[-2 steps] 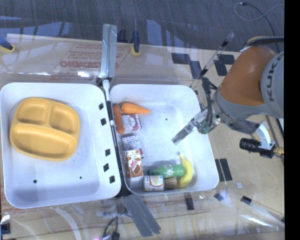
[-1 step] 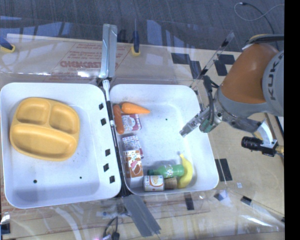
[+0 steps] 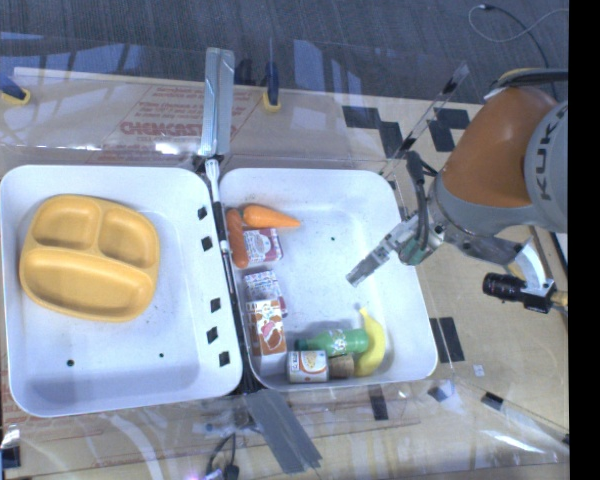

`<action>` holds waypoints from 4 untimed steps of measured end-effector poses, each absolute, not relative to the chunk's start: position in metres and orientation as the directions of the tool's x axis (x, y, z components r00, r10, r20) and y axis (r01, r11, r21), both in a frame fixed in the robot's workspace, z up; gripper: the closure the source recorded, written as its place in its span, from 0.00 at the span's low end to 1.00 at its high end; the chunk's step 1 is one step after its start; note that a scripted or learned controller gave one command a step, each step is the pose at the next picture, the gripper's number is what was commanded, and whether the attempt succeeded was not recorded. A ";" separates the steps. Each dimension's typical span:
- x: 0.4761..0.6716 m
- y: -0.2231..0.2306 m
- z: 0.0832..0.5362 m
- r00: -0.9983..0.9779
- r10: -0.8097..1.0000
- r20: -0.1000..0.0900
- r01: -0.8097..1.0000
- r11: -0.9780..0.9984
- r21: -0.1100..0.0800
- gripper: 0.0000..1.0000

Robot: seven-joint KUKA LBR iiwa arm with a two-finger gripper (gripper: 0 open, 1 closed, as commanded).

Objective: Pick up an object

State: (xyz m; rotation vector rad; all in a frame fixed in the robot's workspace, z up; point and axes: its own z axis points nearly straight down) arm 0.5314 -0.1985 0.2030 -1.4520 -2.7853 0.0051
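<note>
The grey and orange arm reached in over the right bin, while a yellow divided tray lay in the left bin. The gripper hung above bare floor, holding nothing; whether it stood apart or together could not be told. Candidates lined the bin's left and near edges: a carrot, a banana, a green bottle, a small can. The carrot, lying clear, looked the cleanest pick, best gripped across its width.
</note>
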 end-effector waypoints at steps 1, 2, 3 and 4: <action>0.545 -0.203 0.213 -0.632 0.775 -0.002 0.775 0.632 -0.001 0.00; 0.509 -0.210 0.091 -0.603 0.798 -0.002 0.798 0.603 0.001 0.00; 0.538 -0.158 0.180 -0.736 0.677 -0.001 0.677 0.736 0.000 0.00; 0.538 -0.158 0.180 -0.736 0.677 -0.001 0.677 0.736 -0.001 0.00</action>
